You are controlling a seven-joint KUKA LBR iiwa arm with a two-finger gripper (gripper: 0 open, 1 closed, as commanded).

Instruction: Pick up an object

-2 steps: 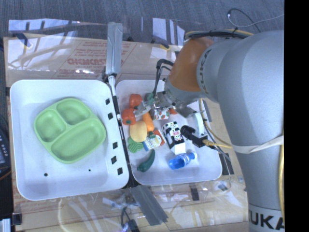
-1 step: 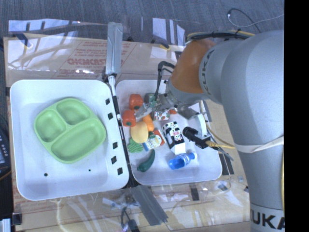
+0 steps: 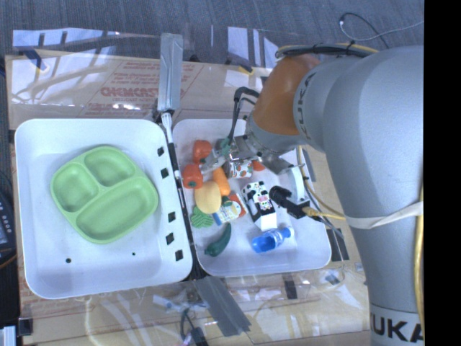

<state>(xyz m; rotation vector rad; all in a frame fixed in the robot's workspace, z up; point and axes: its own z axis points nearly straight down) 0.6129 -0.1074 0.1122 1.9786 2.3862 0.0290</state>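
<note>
1. The gripper [image 3: 229, 157] is low in the right bin [image 3: 310, 254], towards its far-left corner, on the end of the arm [image 3: 360, 135], which covers the bin's far-right corner.
2. I cannot tell how far open it is, and nothing can be seen held in it.
3. The objects to pick from lie bunched in the left half of this bin, close around the gripper.
4. A tomato [image 3: 202, 150] sits just beside the gripper, on the side nearer the bin's left edge.
5. A pepper [image 3: 191, 176] lies against the left edge, just near-side of the tomato.
6. A carrot [image 3: 221, 182] lies under the gripper's near side, touching a lemon [image 3: 208, 199].
7. A red-and-white piece [image 3: 248, 167] lies just to the gripper's right.
8. A black-and-white carton [image 3: 258, 195] is around the middle of the bin, with a small carton [image 3: 232, 209] beside it, next to the lemon.
9. A green piece [image 3: 201, 220] lies by the left edge, below the lemon.
10. A cucumber [image 3: 218, 241] lies tilted near the near-left corner.
11. A blue bottle [image 3: 271, 239] lies on its side towards the near edge, apart from the cucumber.
12. The left bin [image 3: 43, 258] holds a green divided plate [image 3: 104, 193] in its middle.
</note>
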